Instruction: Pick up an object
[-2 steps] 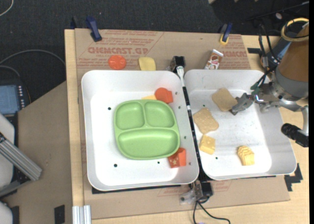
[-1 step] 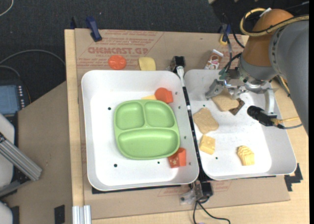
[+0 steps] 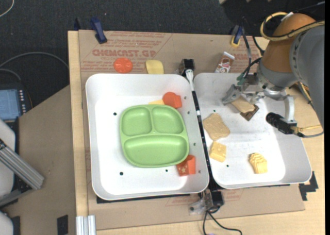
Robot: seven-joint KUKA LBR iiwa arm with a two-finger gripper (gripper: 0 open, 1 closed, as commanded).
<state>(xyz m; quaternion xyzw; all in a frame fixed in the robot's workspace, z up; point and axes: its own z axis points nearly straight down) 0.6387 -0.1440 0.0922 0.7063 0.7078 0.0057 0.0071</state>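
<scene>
Gripper (image 3: 244, 99) sits low in the right bin (image 3: 289, 174) over a brown block (image 3: 244, 107), grasp step by my reading; whether it is apart or together I cannot tell, so next comes a lift.

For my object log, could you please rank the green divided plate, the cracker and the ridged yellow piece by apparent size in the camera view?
1. green divided plate
2. cracker
3. ridged yellow piece

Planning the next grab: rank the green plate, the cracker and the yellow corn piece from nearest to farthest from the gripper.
From the gripper:
1. Cracker, right bin, its left side.
2. Yellow corn piece, right bin, near edge.
3. Green plate, left bin.
</scene>
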